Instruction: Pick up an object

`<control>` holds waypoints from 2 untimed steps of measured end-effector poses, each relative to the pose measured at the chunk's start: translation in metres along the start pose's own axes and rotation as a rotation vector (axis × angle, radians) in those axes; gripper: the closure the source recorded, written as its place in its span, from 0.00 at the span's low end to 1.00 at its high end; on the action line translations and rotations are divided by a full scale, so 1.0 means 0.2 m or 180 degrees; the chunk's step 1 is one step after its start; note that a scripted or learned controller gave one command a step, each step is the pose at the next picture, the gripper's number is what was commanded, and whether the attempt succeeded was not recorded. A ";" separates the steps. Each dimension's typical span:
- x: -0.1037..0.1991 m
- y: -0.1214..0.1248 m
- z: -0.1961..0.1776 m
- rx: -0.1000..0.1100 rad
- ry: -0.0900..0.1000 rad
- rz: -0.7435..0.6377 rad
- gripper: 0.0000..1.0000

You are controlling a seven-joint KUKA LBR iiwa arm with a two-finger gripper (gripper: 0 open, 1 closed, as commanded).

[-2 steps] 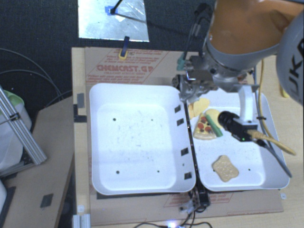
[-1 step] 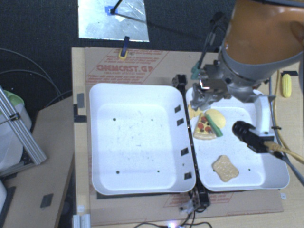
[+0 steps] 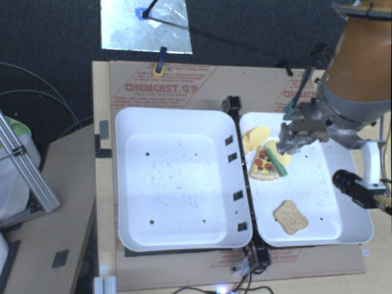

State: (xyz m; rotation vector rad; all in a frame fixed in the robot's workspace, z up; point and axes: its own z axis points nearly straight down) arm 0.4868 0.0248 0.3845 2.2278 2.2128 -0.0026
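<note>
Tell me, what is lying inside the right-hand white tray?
The right bin holds a toy pizza slice, a green stick lying across it, something yellow and a tan toast-like piece. The tool covers whatever sits beneath it.

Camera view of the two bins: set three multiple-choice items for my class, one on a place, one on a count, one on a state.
1. Where is the pizza slice?
A. left bin
B. right bin
C. on the bench outside the bins

2. How many toy foods lie in the right bin?
A. two
B. four
C. seven

3. Where is the gripper?
A. low over the right bin's food cluster
B. over the left bin
C. off the bench

Key:
1 B: it lies near the right bin's left wall.
2 B: pizza slice, green stick, yellow piece, toast.
3 A: it sits right by the green stick.
</note>
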 end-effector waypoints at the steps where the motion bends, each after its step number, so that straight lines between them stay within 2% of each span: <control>1: 0.32 0.00 -0.12 -0.0014 0.0015 -0.0053 1.00; 2: 0.31 0.00 -0.17 -0.0021 0.0010 -0.0044 1.00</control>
